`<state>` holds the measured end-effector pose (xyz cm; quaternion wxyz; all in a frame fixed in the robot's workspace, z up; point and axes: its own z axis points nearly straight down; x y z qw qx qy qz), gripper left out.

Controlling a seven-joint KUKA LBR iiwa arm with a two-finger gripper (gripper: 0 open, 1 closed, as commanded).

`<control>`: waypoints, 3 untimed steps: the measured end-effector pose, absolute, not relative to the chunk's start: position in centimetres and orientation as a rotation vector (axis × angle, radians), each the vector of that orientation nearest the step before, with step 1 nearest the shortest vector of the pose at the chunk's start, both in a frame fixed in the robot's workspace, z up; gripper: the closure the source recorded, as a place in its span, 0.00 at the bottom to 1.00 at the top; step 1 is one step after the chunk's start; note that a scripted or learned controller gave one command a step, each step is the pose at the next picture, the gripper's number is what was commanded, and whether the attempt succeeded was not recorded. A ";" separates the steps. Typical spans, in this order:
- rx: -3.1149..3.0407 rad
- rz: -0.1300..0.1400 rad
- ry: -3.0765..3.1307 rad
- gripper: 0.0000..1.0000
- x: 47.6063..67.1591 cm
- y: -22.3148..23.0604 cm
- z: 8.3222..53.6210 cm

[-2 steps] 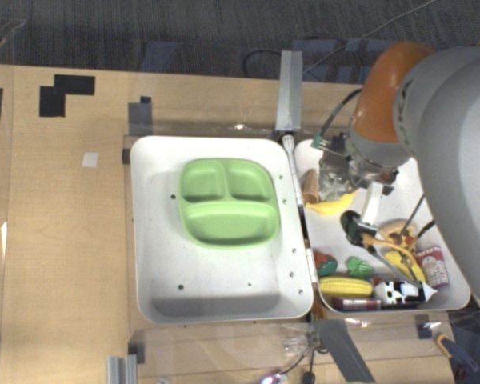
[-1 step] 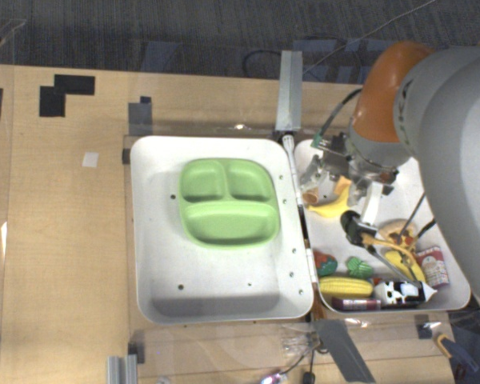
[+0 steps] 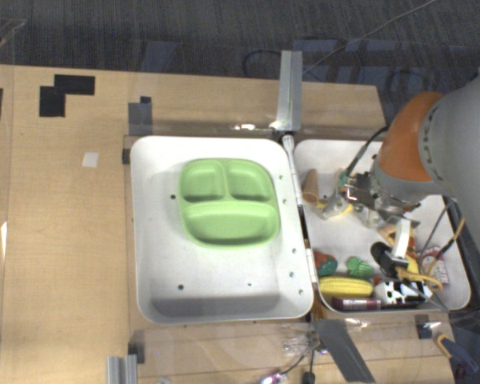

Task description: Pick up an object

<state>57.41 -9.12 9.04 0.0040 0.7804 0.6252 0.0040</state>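
The right white bin (image 3: 456, 294) holds a jumble of small objects. Along its front lie a yellow corn cob (image 3: 346, 286), a green piece (image 3: 358, 266), a red piece (image 3: 326, 259), a dark red marker (image 3: 352, 302) and a black-and-white patterned item (image 3: 400, 292). A brown cylinder (image 3: 310, 185) stands near the bin's left wall, with a yellow item (image 3: 334, 207) just right of it. My gripper (image 3: 357, 199) hangs low over the middle of this bin, close to the yellow item, under the orange band (image 3: 404, 146) of the arm.
The left white bin (image 3: 156, 278) carries a green divided plate (image 3: 226, 201). A metal post (image 3: 290, 90) stands behind the ridge between the bins. Cables loop over the right bin's right rim (image 3: 452, 238). Wooden bench surface (image 3: 56, 238) stretches to the left.
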 end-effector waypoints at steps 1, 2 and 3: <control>2.372 0.014 2.047 0.00 64.4 -9.6 8.8; 2.362 0.017 2.060 1.00 64.6 -9.3 9.8; 2.362 0.017 2.060 0.00 64.6 -9.2 9.8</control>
